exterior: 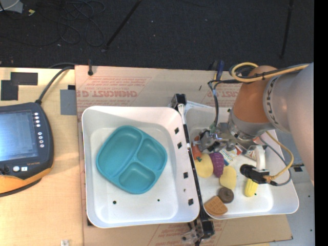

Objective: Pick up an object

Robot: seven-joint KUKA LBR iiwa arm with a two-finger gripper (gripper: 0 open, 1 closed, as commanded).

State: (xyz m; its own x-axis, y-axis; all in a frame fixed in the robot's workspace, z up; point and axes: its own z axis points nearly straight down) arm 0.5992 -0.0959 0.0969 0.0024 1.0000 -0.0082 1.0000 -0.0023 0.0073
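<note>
Altogether two white bins (97, 122), one teal plate (132, 159), claw (221, 141) low among toys, its grip impossible to tell.

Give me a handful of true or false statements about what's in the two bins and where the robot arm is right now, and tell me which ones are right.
1. The teal divided plate lies in the left bin. True.
2. The arm is reaching over the left bin. False: it is over the right bin, above the cluster of small toys.
3. A purple toy sits among the items in the right bin. True.
4. The teal divided plate has small toys lying in its compartments. False: its compartments hold nothing.
5. A brown waffle-like piece lies at the near edge of the right bin. True.
6. The handheld screen sits inside the right bin. False: it rests on the bench, left of both bins.
</note>
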